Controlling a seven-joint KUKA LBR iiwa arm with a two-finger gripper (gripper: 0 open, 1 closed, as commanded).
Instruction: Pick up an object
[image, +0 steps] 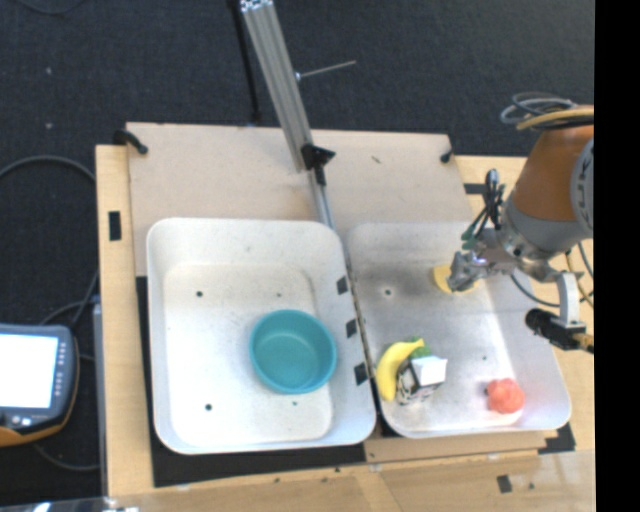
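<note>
My gripper (463, 273) hangs low over the back of the right bin (400, 255), right on top of a small yellow object (441, 278) whose left edge peeks out from under it. Nearer the front of that bin lie a yellow banana (392, 362), a small white and dark box (424, 377) touching it, and a red-orange ball (505, 395) at the front right. A teal bowl (292, 350) sits in the left bin (200, 260).
A grey aluminium post (290, 105) slants up from between the two bins at the back. A tablet (35, 380) lies off the bench at the left. Cables hang beside the wrist at the right.
</note>
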